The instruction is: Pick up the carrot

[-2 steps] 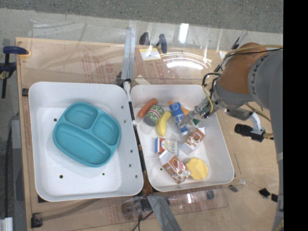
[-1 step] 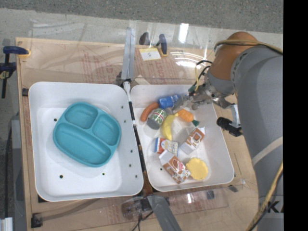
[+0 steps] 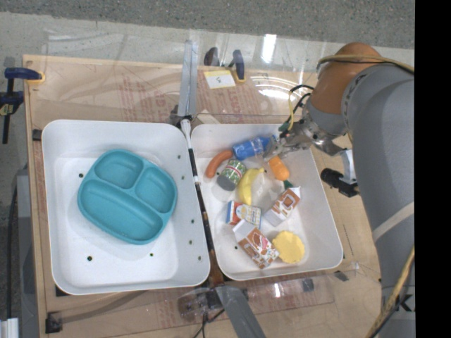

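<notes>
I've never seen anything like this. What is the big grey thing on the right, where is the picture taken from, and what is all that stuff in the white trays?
The big grey shape is a robot arm with an orange band near its wrist. It reaches in from the right, and its hand sits low over the back of the right tray. The picture comes from one camera fixed above the bench, looking down at a slant.

Two shallow white trays sit side by side. The left tray holds a teal divided plate. The right tray holds a heap of toy food: a blue bottle, a red-orange sausage shape, a small can, a yellow banana-like piece, little cartons, a yellow round piece, and the small orange carrot the arm is meant to pick up.

The carrot lies in the tray just beside the hand; I can't tell whether the hand has gripped anything.
</notes>
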{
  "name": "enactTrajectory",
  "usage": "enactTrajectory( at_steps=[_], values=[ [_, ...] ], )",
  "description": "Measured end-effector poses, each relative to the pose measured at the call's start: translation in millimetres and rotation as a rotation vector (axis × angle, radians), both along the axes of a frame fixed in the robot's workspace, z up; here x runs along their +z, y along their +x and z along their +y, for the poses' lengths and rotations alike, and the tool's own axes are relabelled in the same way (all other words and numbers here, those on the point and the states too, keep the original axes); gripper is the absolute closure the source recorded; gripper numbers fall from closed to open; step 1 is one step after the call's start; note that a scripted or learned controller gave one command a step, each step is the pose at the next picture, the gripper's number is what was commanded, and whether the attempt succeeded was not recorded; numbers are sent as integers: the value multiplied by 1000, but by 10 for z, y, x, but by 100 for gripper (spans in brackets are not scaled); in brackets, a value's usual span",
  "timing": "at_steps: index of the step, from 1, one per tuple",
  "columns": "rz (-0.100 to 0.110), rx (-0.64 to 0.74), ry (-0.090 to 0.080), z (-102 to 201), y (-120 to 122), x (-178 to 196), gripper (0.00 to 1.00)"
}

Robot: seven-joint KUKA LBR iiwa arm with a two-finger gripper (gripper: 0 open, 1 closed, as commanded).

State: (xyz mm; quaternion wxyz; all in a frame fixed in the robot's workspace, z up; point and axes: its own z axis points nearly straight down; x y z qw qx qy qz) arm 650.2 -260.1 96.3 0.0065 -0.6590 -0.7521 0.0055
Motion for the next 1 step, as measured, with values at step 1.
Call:
enactTrajectory(
  at_steps=[1],
  values=[
    [-20, -141, -4, 63, -242, 1441, 100]
  ],
)
